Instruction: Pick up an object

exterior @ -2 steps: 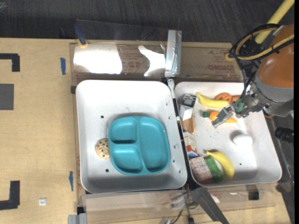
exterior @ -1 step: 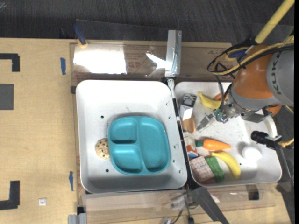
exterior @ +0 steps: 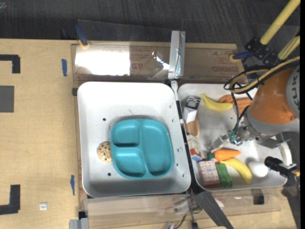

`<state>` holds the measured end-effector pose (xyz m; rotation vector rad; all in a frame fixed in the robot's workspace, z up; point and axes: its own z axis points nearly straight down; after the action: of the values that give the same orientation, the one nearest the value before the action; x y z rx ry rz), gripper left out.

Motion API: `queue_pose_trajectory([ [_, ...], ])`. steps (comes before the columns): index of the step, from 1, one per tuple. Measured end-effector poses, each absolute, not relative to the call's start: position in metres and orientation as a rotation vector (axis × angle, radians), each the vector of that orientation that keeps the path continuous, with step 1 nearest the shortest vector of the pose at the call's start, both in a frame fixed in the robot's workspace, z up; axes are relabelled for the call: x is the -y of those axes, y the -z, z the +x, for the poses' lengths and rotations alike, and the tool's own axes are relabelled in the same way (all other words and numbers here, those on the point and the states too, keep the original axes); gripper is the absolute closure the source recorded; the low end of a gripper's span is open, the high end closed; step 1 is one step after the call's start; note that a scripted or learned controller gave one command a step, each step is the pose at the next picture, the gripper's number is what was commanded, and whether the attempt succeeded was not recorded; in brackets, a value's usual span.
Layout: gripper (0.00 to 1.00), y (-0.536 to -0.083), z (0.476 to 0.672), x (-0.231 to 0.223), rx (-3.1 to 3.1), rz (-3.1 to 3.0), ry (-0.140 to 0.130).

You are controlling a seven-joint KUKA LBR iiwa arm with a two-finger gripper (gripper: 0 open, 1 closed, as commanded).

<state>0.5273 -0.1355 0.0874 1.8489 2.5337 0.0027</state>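
Note:
My gripper (exterior: 228, 139) hangs low in the right bin (exterior: 209, 90), beneath the grey wrist and orange band of the arm (exterior: 269, 104). It sits just above an orange carrot (exterior: 228, 153), in the middle of the bin's toys. Around it lie a yellow banana (exterior: 216, 103) at the back, a second yellow banana (exterior: 240, 169) at the front, a green block (exterior: 224, 175), a small red-and-white box (exterior: 208, 171) and a white egg (exterior: 259, 170). Nothing is visibly lifted.
The left bin (exterior: 95, 99) holds a teal divided plate (exterior: 141, 148) and a cookie (exterior: 104, 151) at the plate's left side. A brown piece (exterior: 192, 127) and a small dark package (exterior: 192, 102) lie along the right bin's left wall. Cables and yellow bars cross the upper right.

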Motion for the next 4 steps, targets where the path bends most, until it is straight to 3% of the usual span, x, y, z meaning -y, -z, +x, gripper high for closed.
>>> queue_pose_trajectory([
  [1, 0.00, -0.104, 0.553, 0.147, -2.474, 1.930, -0.003],
  [2, 0.00, -0.088, 0.504, 0.118, -2.598, 1.752, -0.007],
  [3, 1.00, -0.099, 0.506, 0.118, -2.592, 1.749, -0.012],
  [4, 1.00, -0.210, 0.482, 0.166, -2.608, 1.725, -0.005],
])
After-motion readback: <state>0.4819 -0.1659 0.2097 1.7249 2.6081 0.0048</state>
